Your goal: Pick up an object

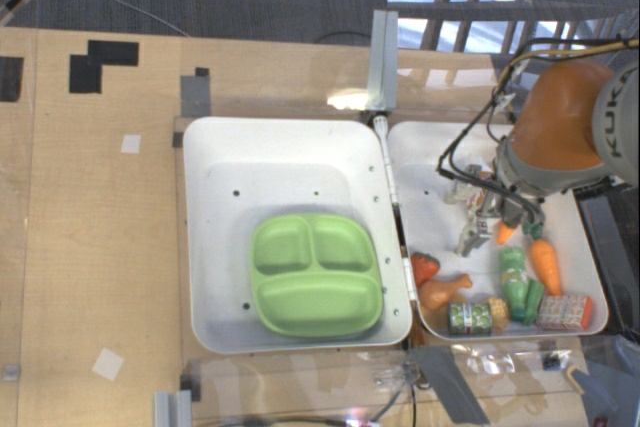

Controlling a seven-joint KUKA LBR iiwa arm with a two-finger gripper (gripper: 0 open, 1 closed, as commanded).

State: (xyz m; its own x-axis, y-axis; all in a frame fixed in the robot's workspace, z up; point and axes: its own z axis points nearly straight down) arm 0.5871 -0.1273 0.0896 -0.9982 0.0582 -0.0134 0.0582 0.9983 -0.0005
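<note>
Now | fingers [478, 227] low over right bin [420, 165], grip state unclear | carrot [544, 265] near | green tray [316, 273] in left bin [215, 215]

You have two bins side by side: the left bin [215, 215] holds a divided plate [316, 275] toward its near side. The right bin [420, 150] holds its toys along the near edge: a chicken leg [443, 291] at the left, a can [470, 317] nearer, a carrot [545, 265] and a box [563, 311] to the right.
</note>
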